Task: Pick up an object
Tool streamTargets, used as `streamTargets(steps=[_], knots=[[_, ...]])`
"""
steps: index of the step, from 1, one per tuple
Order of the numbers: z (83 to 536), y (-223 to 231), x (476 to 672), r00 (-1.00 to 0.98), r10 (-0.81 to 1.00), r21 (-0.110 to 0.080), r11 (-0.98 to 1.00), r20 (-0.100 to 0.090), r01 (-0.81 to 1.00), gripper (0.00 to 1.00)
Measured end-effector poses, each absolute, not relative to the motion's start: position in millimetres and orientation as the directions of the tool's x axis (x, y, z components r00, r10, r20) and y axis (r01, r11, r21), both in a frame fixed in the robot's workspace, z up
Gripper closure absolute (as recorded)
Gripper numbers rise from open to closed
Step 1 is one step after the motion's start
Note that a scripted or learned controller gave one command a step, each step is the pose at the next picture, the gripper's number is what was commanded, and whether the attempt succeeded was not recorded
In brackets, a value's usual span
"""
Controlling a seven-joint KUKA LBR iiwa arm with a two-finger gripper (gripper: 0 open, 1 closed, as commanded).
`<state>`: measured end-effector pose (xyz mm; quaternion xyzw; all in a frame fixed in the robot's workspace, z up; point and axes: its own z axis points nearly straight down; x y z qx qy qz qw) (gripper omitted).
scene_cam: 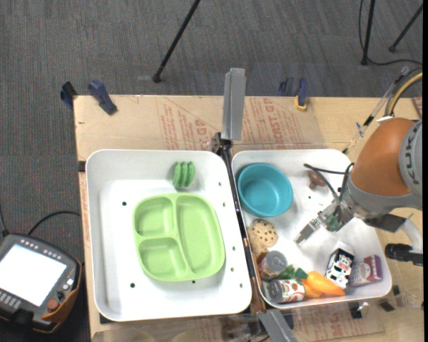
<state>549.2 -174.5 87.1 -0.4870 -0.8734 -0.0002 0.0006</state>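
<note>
My gripper [309, 232] hangs low over the bare middle of the right bin [299, 155], pointing down and to the left. It is right of a cookie [262, 232] and up-left of a cow-print carton [339, 266]. No object shows at its tip. A blue bowl [264, 189] sits at the bin's back left. Along the front lie a small tin [273, 263], a red-labelled can [285, 291], a green vegetable [294, 271], an orange carrot [321, 284] and a maroon box [369, 269]. A small brown item [317, 179] lies at the back, near the arm.
The left bin [100, 191] holds a green divided plate [178, 235] and a green pea pod [184, 174]. A grey upright post [234, 109] stands behind the divider between the bins. A tablet controller [28, 276] lies on the floor at the left.
</note>
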Motion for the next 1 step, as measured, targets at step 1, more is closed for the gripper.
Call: streamTargets(steps=[1], knots=[[89.7,-110.9,478.6,-0.551,0.834,-0.004,0.551,-0.017,0.834,0.00]])
